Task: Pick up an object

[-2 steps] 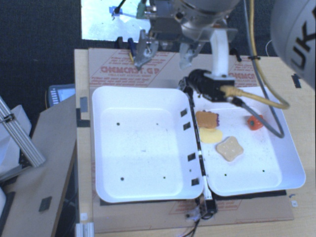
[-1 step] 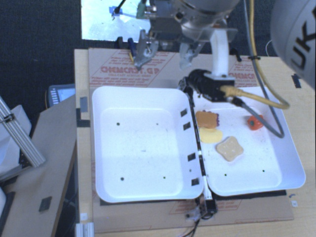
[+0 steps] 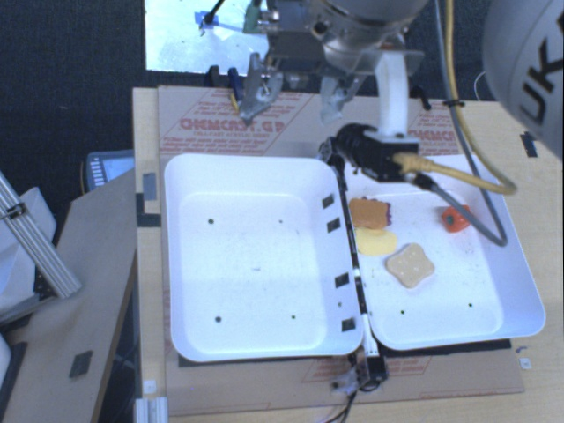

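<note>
In the right bin (image 3: 520, 302) lie a toy toast slice (image 3: 410, 265), a flat yellow piece (image 3: 377, 243), an orange-brown block with a purple edge (image 3: 370, 212) and a small red tomato-like toy (image 3: 455, 219). My gripper (image 3: 295, 95) hangs high above the bench's far edge, beyond the left bin (image 3: 189, 324). Its two fingers (image 3: 256, 86) stand apart with nothing between them. It is far from all the toys.
Yellow and grey cables (image 3: 458, 179) trail from a black fitting (image 3: 366, 152) across the right bin's far side, near the block and the tomato. A metal frame (image 3: 35, 241) stands left of the bench.
</note>
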